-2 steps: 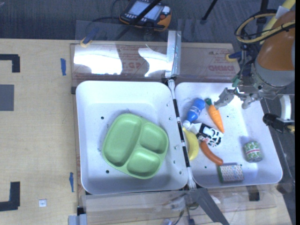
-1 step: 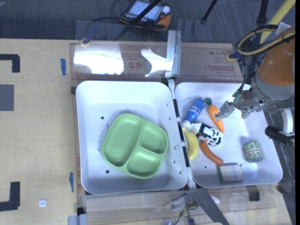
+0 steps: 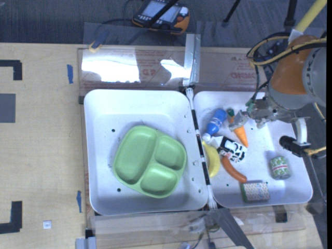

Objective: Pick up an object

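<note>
The gripper (image 3: 248, 119) sits low over the upper middle of the right bin (image 3: 295, 188), its fingers narrowly set around the top of an orange carrot (image 3: 240, 135), though a firm hold cannot be confirmed. At the carrot's 9 o'clock lies a blue bottle (image 3: 215, 122); at 7 o'clock a black-and-white toy (image 3: 233, 150), with a banana (image 3: 211, 160) beyond it and an orange sausage-shaped piece (image 3: 234, 170) below; at 4 o'clock a green can (image 3: 279, 167); at 6 o'clock a speckled cylinder (image 3: 255, 190). The left bin (image 3: 98, 139), at 9 o'clock, holds a green divided plate (image 3: 149, 161).
</note>
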